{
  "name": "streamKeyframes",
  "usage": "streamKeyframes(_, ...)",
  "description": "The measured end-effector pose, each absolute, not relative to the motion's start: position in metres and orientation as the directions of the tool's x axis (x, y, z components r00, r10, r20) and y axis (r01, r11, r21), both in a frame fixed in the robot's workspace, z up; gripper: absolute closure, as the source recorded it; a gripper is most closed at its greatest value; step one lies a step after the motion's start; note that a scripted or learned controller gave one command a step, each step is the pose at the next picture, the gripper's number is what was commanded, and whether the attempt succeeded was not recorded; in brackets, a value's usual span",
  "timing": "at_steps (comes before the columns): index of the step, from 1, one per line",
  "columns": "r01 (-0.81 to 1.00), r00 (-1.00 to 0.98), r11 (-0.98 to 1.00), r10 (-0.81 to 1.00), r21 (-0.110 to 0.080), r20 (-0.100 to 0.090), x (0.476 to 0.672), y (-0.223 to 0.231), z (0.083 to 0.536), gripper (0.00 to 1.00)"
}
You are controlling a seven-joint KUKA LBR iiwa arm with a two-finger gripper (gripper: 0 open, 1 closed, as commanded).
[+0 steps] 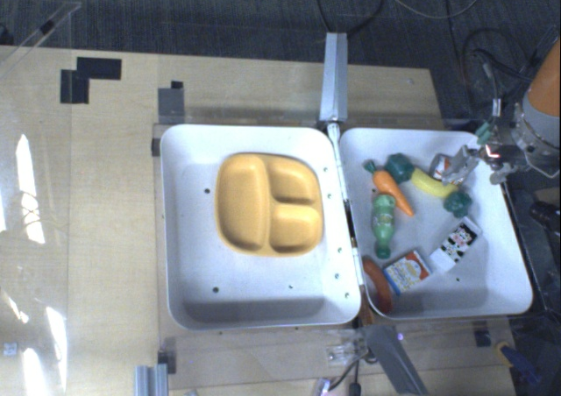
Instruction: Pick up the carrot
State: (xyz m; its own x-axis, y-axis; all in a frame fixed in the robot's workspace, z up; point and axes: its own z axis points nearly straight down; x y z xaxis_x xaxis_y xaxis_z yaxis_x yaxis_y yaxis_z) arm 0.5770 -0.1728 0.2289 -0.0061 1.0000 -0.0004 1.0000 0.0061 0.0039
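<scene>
The carrot (pixel 394 191), orange with a green top, lies in the right bin (pixel 500 289) near its upper left, pointing down and to the right. My gripper (pixel 453 166) reaches in from the right edge and hovers over the bin's upper right part, above the yellow banana (pixel 429 184). It stands about a hand's width to the right of the carrot, open, with nothing between its fingers.
Around the carrot lie a dark green vegetable (pixel 399 166), a green bottle (pixel 383 218), a teal piece (pixel 457 202), a black-and-white box (pixel 458 243), an orange carton (pixel 406 271) and a red sausage (pixel 376 284). A yellow divided tray (pixel 267 203) sits in the left bin (pixel 188 298).
</scene>
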Motion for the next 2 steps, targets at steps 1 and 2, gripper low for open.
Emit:
streamKeyframes(1,0.99,0.142,-0.142,0.99,0.007,-0.002,0.547,-0.194,0.307,0.0)
streamKeyframes(2,0.955,0.298,-0.298,0.955,0.008,0.0,0.521,-0.177,0.386,0.0)
